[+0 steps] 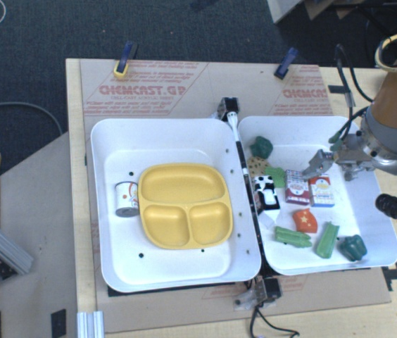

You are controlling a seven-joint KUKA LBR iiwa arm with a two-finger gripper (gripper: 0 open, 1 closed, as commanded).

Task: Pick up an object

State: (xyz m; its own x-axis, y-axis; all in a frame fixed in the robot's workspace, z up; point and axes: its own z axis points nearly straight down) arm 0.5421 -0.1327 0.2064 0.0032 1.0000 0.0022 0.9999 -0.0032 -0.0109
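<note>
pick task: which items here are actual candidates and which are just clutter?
Candidates, right bin:
- red box and red-blue box, beside the gripper
- tomato
- green vegetables
- black-white toy

Clutter:
- yellow tray and small can in left bin
- clamps
- cables

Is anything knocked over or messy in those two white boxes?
A little. The small can in the left bin lies on its side against the yellow divided plate. In the right bin, the toy foods sit jumbled at different angles. Nothing looks spilled or broken.
</note>
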